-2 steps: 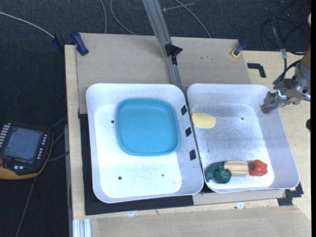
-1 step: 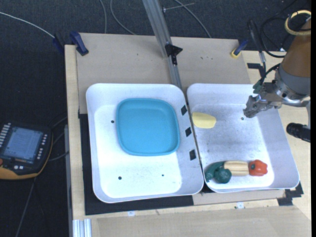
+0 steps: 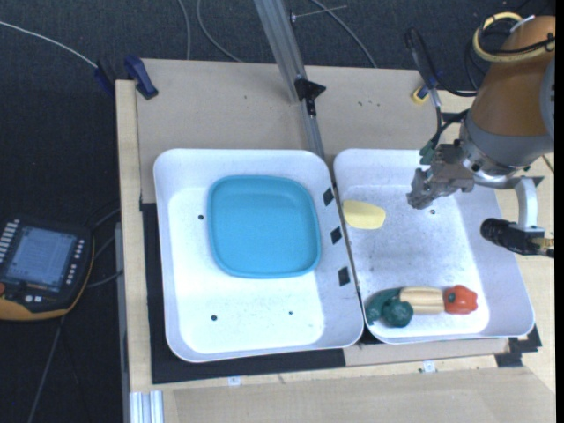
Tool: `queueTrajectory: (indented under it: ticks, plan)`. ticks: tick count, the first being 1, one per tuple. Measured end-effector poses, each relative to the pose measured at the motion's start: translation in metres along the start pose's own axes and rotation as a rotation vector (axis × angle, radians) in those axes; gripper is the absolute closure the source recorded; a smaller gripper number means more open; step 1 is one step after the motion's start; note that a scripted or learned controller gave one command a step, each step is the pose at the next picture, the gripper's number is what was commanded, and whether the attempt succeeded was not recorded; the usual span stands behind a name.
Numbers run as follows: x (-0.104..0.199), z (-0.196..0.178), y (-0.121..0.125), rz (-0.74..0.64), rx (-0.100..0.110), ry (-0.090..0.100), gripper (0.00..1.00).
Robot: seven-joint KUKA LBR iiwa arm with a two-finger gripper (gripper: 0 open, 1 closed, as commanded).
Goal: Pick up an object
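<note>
The gripper (image 3: 421, 197) hangs over the upper middle of the right bin (image 3: 504, 263), nothing visibly between its fingers. A pale yellow lemon-shaped piece (image 3: 364, 215) lies to its left, near the bin's left wall. Along the bin's front edge lie a dark green piece (image 3: 389, 309), a tan roll-shaped piece (image 3: 422, 300) and a red tomato-like piece (image 3: 459, 300), side by side. A blue square plate (image 3: 263, 226) rests in the left bin (image 3: 181, 263).
A metal pole (image 3: 284, 38) slants from the top down to the divide between the bins. A teach pendant (image 3: 40, 267) lies on the floor at the left. Cables run over the dark carpet behind the bench.
</note>
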State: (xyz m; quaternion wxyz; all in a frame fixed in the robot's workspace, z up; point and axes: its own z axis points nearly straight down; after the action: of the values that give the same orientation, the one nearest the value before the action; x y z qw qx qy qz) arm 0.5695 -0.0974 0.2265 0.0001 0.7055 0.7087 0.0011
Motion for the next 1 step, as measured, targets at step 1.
queueTrajectory:
  ticks: [1]
  plan:
    - [0.0433,-0.0024,0.0001,0.001,0.001,0.000,1.00]
